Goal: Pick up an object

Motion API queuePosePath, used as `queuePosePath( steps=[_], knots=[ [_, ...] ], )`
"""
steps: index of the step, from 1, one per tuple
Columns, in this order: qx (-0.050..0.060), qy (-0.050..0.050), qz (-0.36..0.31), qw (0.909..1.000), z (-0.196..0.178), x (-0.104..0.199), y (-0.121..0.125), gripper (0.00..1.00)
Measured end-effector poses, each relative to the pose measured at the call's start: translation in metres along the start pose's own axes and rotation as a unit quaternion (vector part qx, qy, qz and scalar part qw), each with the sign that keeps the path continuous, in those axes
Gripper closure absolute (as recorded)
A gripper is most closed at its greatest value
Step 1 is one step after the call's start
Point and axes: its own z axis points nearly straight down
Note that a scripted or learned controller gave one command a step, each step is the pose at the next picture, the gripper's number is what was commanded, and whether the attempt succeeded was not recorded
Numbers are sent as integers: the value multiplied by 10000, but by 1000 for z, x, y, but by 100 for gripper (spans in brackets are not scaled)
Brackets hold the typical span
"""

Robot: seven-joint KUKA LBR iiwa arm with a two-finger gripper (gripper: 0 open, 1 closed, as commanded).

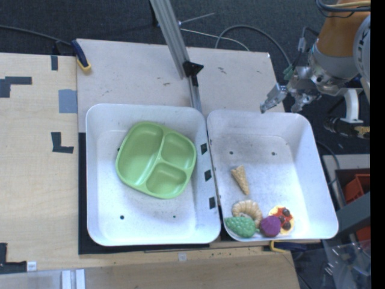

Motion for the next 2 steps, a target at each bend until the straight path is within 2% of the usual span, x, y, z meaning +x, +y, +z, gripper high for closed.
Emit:
queuePosePath(
  steps=[1, 2],
  knots=[
    [1, -2, 2, 10000, 0, 0, 0, 0],
    [23, -1, 2, 10000, 47, -1, 7, 0]
  ],
)
